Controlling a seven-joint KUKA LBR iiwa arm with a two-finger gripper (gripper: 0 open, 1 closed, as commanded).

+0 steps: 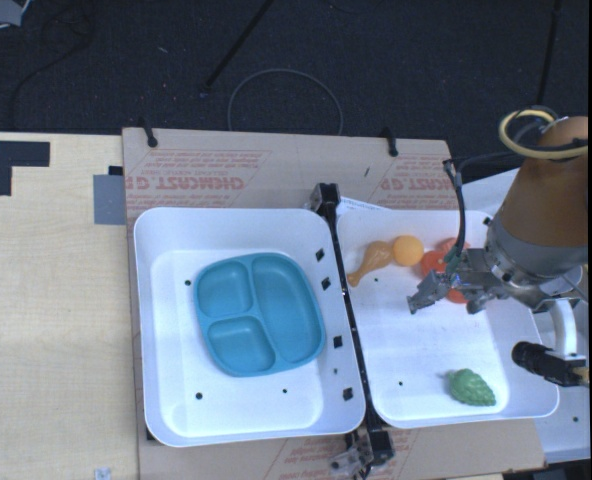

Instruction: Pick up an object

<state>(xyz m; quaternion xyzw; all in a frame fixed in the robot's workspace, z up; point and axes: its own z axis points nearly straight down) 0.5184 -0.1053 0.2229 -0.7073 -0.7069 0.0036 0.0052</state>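
My gripper is down in the right bin, near its far right side, and stands open. Its two grey fingers are spread to either side of a red-orange object, part of which shows between them. Just left of it lie an orange ball and a tan drumstick-shaped piece. A green leafy object rests near the bin's front right corner, apart from the gripper.
The left bin holds a blue divided plate. A black divider runs between the two bins. The arm's grey body and orange band hang over the right bin's right edge.
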